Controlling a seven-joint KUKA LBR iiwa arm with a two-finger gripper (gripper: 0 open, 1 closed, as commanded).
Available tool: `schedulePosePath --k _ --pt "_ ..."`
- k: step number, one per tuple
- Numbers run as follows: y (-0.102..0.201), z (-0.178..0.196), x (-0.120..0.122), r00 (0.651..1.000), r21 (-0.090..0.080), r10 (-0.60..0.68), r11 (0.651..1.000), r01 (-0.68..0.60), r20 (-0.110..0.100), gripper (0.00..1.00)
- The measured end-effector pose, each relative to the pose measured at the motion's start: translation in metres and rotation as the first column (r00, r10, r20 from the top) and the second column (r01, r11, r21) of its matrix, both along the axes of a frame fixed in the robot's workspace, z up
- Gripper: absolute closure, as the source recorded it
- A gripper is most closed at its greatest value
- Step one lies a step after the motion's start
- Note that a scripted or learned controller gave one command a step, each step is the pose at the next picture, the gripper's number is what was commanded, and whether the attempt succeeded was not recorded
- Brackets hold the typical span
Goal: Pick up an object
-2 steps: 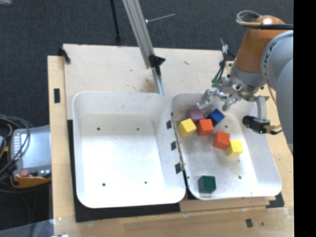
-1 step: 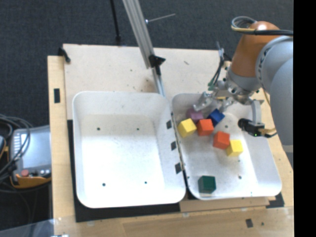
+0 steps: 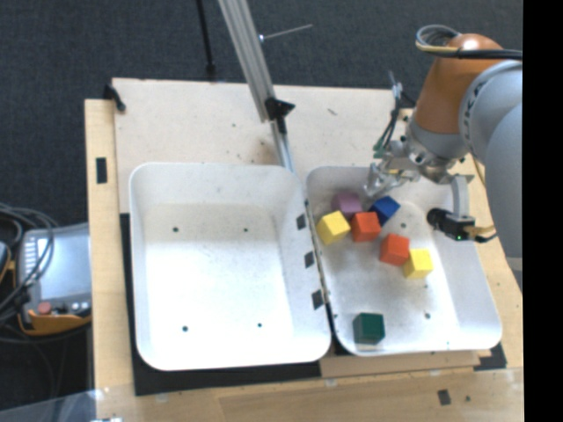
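Because the small blue wooden cube (image 3: 385, 207) sits tight against other blocks, the metal gripper (image 3: 380, 179) above it could slip; I cannot tell its jaws.

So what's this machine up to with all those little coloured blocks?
A grey robot arm with an orange band reaches in over the right-hand white bin, trying to pick something up. Its gripper hangs above a cluster of small cubes near the bin's back: a purple cube, a blue cube, an orange cube and a yellow cube. Nothing looks lifted yet.
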State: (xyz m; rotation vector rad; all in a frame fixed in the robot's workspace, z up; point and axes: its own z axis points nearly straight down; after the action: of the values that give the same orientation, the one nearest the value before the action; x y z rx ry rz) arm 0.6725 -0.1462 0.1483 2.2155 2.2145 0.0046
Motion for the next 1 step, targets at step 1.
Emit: schedulePosePath --k 1 --pt "-0.0035 0.0657 0.0004 1.000 0.002 -0.001 1.000 0.001 0.000 1.00"
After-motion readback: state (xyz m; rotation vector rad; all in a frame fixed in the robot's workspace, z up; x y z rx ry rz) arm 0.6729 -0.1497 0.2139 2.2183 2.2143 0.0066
